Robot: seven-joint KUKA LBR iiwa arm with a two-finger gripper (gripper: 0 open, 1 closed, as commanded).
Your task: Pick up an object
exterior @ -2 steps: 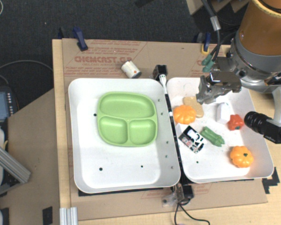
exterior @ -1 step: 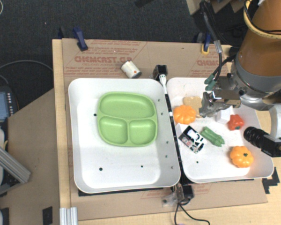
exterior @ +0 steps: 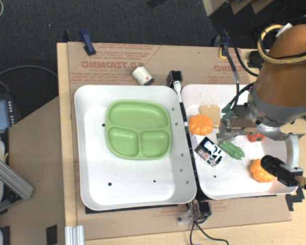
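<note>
Picking cleanly from the right bin [exterior: 229, 190] would be helped by the gripper [exterior: 229, 128] being centred over a single item, such as the green toy [exterior: 231, 150] just below it or the orange pumpkin [exterior: 201, 123] beside it, away from the black-and-white block [exterior: 209, 151]. Whether the fingers are open or closed cannot be told, as the wrist hides them and a red item [exterior: 254, 136].

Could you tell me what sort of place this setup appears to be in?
Probably a robotics lab: a grey-and-orange arm reaches over two white bins clamped to a cardboard-covered bench, with loose cables on dark carpet.
</note>
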